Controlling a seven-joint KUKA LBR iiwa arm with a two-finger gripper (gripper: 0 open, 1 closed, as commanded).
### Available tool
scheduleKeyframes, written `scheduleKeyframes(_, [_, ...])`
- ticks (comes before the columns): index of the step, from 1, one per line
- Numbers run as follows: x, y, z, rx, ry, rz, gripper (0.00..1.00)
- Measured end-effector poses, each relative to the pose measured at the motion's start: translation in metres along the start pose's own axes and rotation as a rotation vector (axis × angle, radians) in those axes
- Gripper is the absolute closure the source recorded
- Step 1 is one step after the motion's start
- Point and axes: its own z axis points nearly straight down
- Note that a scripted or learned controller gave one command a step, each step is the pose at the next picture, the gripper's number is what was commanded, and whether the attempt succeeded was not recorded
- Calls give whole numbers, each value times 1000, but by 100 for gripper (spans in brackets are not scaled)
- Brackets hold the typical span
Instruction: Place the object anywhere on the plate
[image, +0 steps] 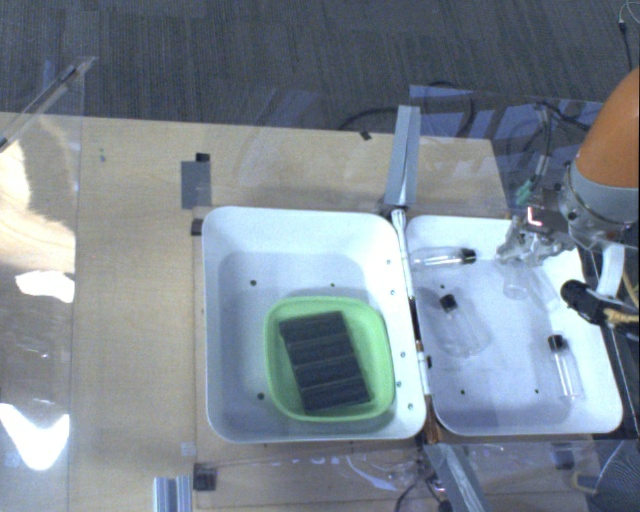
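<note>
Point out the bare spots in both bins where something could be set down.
In the left bin, bare floor runs along the far wall and left wall, around the green plate holding a dark ridged block. In the right bin, the near-left floor is bare. It is crowded toward the far side: clear vials and the gripper.

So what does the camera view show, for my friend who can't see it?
A robot gripper hovers over the right white bin, which holds small clear bottles. The left bin holds a green plate with a dark ridged block on it.
</note>
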Motion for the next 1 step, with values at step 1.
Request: scheduleKeyframes(1, [67,-34,48,5,2,-122,100])
